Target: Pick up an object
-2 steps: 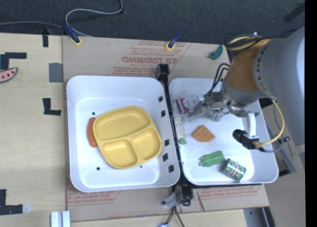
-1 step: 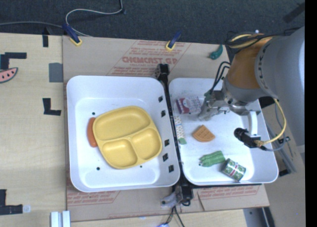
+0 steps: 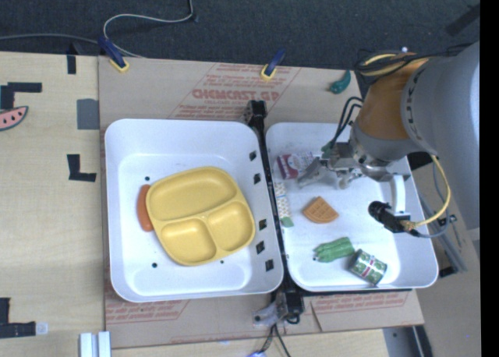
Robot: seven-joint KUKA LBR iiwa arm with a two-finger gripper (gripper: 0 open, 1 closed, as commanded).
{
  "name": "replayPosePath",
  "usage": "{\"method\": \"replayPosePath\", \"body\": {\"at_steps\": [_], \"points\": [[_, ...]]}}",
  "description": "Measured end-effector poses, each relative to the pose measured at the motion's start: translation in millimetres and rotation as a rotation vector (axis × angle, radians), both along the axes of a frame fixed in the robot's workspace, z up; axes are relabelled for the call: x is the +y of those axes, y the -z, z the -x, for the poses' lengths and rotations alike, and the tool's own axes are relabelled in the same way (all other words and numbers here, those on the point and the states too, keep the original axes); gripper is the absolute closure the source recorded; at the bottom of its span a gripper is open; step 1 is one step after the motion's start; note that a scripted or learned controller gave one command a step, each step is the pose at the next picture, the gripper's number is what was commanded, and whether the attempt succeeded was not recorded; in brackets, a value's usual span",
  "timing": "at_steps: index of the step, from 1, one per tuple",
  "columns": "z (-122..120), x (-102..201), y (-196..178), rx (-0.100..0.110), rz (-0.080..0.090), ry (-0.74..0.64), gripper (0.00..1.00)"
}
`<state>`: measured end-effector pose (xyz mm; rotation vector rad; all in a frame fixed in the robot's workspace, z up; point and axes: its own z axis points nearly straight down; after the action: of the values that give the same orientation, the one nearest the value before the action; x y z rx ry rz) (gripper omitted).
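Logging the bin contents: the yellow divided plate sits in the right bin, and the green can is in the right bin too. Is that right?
Not quite. The camera view shows the yellow divided plate in the left bin. The green can is indeed in the right bin.

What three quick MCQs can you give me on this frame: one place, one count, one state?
1. Where does the yellow tray lie?
A. left bin
B. right bin
C. on the cardboard

2. How many compartments does it have?
A. two
B. three
C. five

3. How does the green can rest?
A. upright
B. on its side
C. stacked on the waffle

Answers: 1 A, the yellow tray sits inside the left bin. 2 B, one long section and two smaller ones show. 3 B, the green can lies on its side on the right bin floor, apart from the waffle.
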<state>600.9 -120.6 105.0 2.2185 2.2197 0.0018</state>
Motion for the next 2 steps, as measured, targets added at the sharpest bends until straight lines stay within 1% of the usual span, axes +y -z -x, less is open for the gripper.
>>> {"method": "replayPosePath", "body": {"at_steps": [1, 2], "points": [[1.9, 20.1, 19.1, 0.002, 0.001, 0.000, 0.00], [1.3, 19.9, 9.3, 0.000, 0.001, 0.000, 1.00]]}}
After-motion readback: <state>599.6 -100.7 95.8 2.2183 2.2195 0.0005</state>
